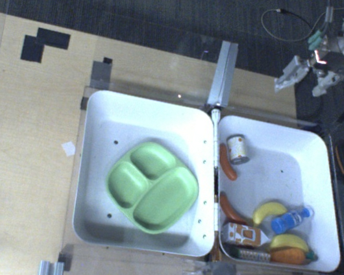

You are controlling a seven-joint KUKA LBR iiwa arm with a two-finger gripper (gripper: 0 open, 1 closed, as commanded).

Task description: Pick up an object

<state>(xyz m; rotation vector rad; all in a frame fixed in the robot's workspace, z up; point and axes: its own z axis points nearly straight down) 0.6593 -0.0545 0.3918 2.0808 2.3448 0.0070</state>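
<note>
A: Hovering above the bench's far edge, beyond the right bin (328, 149); gripper (307, 75) spread wide, 2 fingers apart, nothing between them.

B: Step in hand?

A: Approach, by the look of it. Nothing lifted yet. Calls next for swinging inward over the right bin, choosing 1 item, then dropping straight down with the fingers astride it.

B: Nearest candidate?

A: Small can (238, 149), lying on its side near the bin's far left corner, below and left of the gripper, well apart from it. Just beside the can, a sausage (227, 162) along the divider.

B: Others?

A: Crowded along the near edge: second sausage (233, 210), banana (269, 212), blue bottle (290, 220), carton (243, 234), orange (288, 255). Harder to isolate, probably. Left bin (96, 153): 1 green divided plate (153, 186).
</note>
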